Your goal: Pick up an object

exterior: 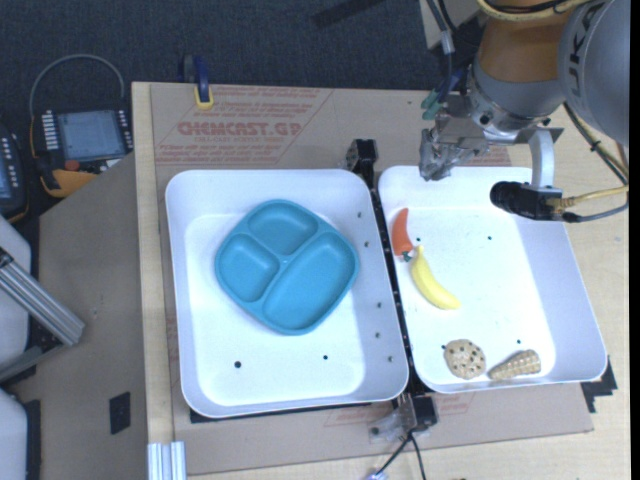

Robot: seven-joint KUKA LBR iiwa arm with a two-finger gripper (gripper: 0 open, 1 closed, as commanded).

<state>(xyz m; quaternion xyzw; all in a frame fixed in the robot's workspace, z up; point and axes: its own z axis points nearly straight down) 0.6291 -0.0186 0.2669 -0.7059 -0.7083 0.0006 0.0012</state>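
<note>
Over the right bin's (560,268) far-left corner, the gripper (436,168) hangs from the wrist, pointing down, fingers nearly together and holding nothing, well apart from the banana (432,280).

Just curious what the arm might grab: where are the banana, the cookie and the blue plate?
banana (434,283), camera view, middle of its curve.
cookie (464,358), camera view, its centre.
blue plate (287,266), camera view, central divider.
</note>
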